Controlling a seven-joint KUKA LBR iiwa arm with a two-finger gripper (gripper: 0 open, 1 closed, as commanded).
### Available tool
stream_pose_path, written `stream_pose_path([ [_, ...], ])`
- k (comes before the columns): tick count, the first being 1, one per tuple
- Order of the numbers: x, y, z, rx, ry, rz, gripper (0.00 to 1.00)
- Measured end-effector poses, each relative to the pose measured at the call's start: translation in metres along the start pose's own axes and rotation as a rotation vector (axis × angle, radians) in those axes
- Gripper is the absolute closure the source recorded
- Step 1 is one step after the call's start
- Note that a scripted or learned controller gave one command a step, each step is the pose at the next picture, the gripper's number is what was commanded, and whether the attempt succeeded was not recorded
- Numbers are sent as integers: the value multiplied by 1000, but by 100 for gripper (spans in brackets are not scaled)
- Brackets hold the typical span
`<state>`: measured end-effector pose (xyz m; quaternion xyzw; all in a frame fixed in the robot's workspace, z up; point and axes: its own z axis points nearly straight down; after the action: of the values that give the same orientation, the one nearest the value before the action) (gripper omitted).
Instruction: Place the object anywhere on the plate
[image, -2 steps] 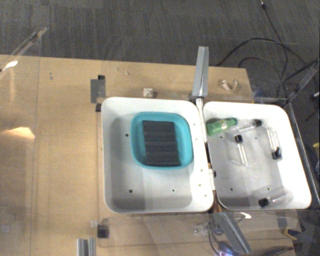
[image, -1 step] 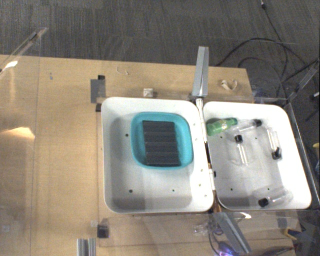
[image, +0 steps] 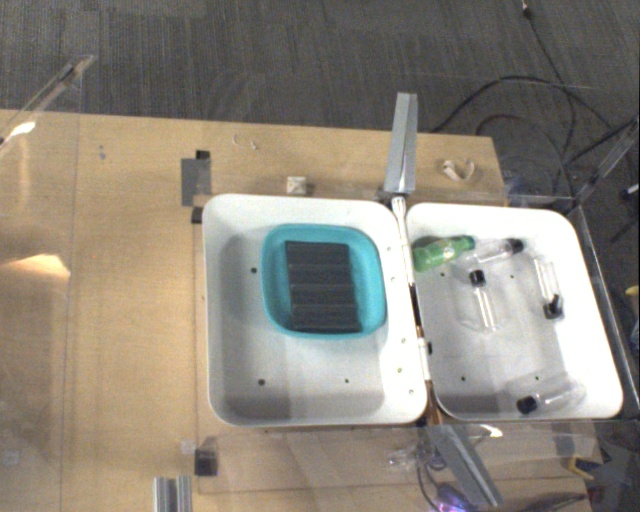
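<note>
Wooden bench (image: 110, 330) bears two white bins (image: 225, 390) side by side.

A teal plate (image: 323, 281) sits in the left bin (image: 230, 390); clear bottles (image: 487, 305) in the right bin (image: 590, 330).

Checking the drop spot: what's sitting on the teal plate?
A dark ribbed rectangular block lies on the teal plate in the left bin, covering most of its middle; the plate surface beneath it is hidden.

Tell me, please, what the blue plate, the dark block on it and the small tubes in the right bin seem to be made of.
The blue plate looks like moulded plastic: even turquoise, soft sheen. The dark block seems matte rubber or foam, ribbed; I cannot tell which. The small tubes look like clear plastic or glass with black caps. One green tube appears translucent plastic.
</note>
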<state>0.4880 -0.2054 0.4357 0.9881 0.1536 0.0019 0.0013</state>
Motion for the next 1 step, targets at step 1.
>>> stream_pose_path([
  [1, 0, 0, 0, 0, 0, 100, 0],
])
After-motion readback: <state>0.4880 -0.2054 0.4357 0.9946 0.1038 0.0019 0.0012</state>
